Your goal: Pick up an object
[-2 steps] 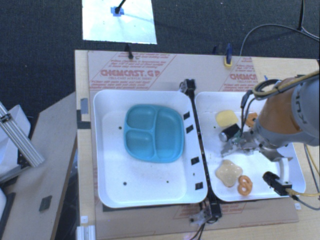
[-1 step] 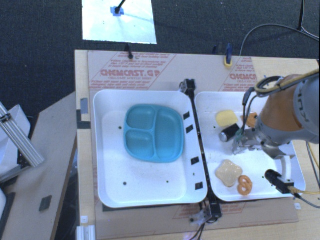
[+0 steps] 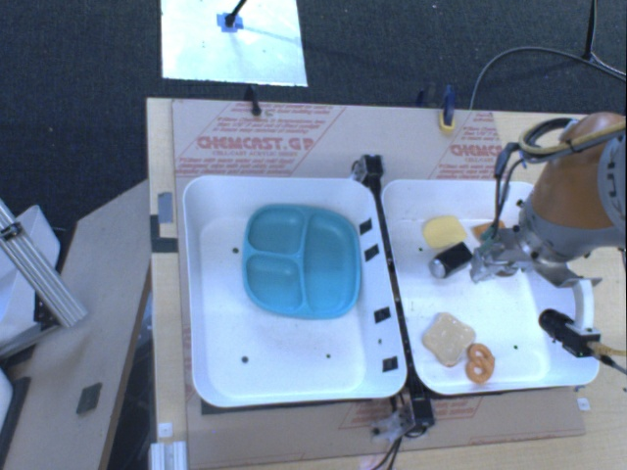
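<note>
The claw (image 3: 487, 262) is hanging low in the right bin (image 3: 509, 375), its grip impossible to judge, a black cylinder (image 3: 451, 260) lying just beside it. It seems to be lining up; next it needs to be straddling that cylinder squarely

Bench (image 3: 294, 130) of lettered board, bearing two white bins side by side (left (image 3: 220, 360), right (image 3: 519, 370)).
</note>
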You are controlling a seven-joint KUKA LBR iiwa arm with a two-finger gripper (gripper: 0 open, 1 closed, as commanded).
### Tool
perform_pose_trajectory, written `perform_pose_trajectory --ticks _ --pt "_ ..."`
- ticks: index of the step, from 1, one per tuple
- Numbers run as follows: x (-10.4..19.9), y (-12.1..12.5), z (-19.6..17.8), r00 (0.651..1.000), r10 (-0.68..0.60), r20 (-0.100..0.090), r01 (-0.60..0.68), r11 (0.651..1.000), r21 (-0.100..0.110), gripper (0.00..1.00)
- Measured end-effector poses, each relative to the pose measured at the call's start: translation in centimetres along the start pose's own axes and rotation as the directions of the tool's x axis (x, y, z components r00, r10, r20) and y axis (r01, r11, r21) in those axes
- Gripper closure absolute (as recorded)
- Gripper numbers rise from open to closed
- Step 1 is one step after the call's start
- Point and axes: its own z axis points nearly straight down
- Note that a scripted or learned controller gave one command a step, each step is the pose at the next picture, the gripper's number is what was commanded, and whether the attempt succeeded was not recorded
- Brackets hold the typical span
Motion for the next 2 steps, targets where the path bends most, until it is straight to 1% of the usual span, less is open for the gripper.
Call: perform_pose_trajectory --ticks 2 --pt "0.0 1.0 -8.9 1.000 -0.002 0.000 0.002 1.000 0.000 1.00"
